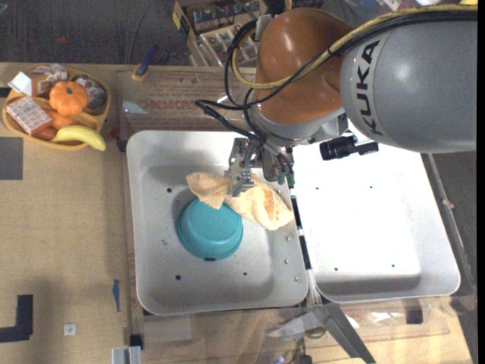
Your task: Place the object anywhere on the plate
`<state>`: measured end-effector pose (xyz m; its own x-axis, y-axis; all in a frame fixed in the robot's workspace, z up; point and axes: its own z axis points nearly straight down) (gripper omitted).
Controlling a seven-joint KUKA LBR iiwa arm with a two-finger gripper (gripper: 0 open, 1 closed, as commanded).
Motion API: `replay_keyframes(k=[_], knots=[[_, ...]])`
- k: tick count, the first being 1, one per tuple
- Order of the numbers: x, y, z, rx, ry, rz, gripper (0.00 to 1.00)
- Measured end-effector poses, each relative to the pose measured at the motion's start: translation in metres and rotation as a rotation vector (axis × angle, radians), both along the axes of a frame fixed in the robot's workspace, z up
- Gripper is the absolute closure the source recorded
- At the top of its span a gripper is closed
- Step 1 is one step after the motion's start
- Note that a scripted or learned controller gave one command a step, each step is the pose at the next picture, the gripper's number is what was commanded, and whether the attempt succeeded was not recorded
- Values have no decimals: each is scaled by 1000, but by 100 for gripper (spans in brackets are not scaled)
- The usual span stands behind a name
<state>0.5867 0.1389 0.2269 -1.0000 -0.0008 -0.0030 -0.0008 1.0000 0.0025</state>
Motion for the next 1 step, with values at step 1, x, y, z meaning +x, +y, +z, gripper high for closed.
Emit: replay_keyframes(k=[1], knots=[[0,0,0,0,-1,0,0]])
